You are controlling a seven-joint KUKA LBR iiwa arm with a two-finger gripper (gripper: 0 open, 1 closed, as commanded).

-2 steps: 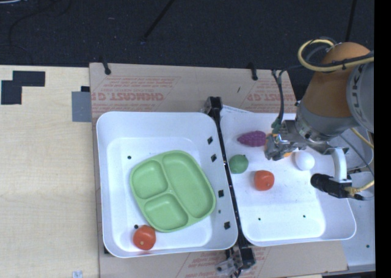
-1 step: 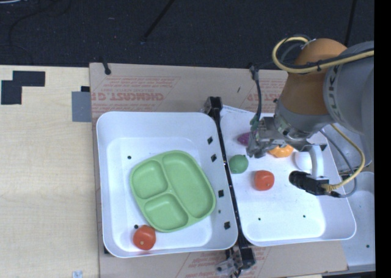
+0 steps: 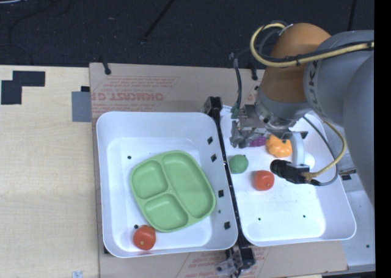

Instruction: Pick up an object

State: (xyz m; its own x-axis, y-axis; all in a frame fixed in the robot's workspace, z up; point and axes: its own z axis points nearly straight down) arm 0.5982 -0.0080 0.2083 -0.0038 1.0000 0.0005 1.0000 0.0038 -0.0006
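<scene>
The gripper [image 3: 243,139] was noted low at the right bin's [image 3: 333,225] 11 o'clock corner, finger state not discernible, presumably positioned for a pick, with a green ball [image 3: 237,164] at its 6 o'clock and an orange object [image 3: 279,146] at 3 o'clock.

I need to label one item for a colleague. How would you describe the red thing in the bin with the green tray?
Find the left bin, which holds a green divided tray. Just off the tray's near left corner lies a small round red tomato-like object. Another red one lies in the right bin.
</scene>
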